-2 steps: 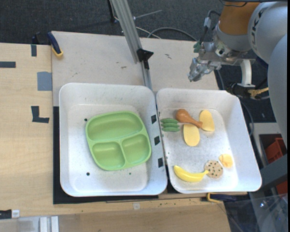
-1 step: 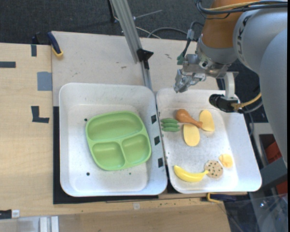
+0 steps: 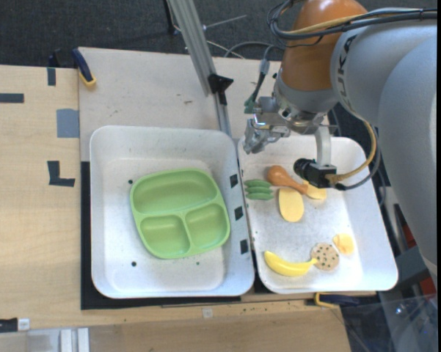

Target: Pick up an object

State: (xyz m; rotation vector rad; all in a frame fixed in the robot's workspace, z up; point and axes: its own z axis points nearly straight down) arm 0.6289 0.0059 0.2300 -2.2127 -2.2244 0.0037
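Objects all unpicked, L to R: green divided plate in left bin; green toy, drumstick, yellow oval, banana, cookie lying in right bin; gripper w/ nothing visibly held, over that bin's far-left corner, jaw gap can't tell, so grasp + lift remain.

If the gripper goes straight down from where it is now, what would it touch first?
Probably the bare floor of the right bin at its far-left corner. The gripper hangs above there, and the green bean pods lie nearer the camera. Depth is unclear.
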